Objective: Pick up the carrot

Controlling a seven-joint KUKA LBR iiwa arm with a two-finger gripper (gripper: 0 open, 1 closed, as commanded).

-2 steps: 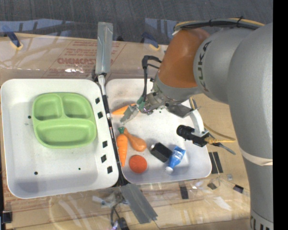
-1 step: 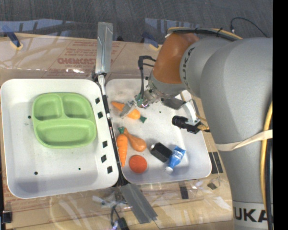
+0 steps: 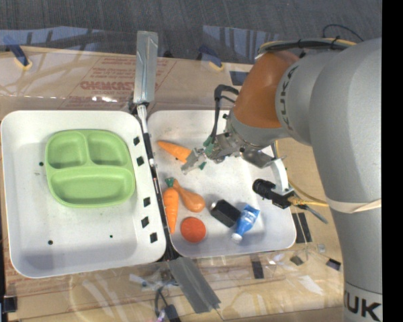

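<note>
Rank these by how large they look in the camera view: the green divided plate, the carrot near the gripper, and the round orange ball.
1. green divided plate, clearly the largest.
2. carrot near the gripper.
3. round orange ball.
The carrot is longer but thinner than the ball, so their order is unsure.

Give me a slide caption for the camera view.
Claw beside a carrot in the right bin; green plate in the left.

Bulky grey arm (image 3: 336, 106), orange band (image 3: 265, 89) above wrist, black cables, small metallic claw (image 3: 200, 158), white lettering at base.
</note>
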